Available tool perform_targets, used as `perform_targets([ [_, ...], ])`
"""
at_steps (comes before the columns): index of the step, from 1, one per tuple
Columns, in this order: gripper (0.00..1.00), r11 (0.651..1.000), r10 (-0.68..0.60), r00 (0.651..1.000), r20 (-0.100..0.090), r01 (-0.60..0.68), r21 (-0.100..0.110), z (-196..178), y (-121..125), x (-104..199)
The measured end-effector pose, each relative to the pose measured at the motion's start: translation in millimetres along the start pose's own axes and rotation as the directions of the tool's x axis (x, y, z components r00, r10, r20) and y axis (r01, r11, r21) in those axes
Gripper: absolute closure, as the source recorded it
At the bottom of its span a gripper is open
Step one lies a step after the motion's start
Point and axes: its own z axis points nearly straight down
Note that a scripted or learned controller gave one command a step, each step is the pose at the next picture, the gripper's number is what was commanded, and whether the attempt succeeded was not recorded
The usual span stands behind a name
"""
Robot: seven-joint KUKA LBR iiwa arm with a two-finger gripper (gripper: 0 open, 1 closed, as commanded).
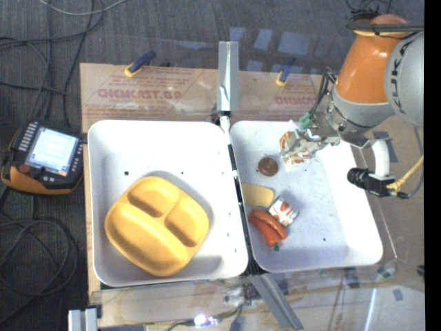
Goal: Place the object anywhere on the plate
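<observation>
Camera view from above: a yellow sectioned plate point(157, 223) lies in the left bin point(110, 140), while the right bin point(344, 233) holds a brown disc point(267, 165), a tan wedge point(257, 195), an orange carrot-like piece point(267, 227) and a small red-and-white can point(284, 211). The gripper point(301, 145) hangs over the right bin's far part; whether it is wide or narrow, I cannot tell.

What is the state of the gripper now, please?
Gripper: over the right bin; open or closed cannot be told, and no object is clearly seen held.
</observation>
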Motion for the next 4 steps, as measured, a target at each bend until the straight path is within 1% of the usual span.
perform_targets([
  [1,1.00,0.999,-0.047,0.999,-0.001,0.047,0.000,-57.7,-35.1,118.1],
  [2,1.00,0.986,-0.169,0.986,0.000,0.169,0.001,-47.0,-48.7,177.5],
  [3,1.00,0.956,-0.293,0.956,0.001,0.293,-0.001,-107.8,-58.7,231.5],
  [4,1.00,0.858,-0.513,0.858,0.001,0.513,-0.001,-68.0,-61.6,226.4],
])
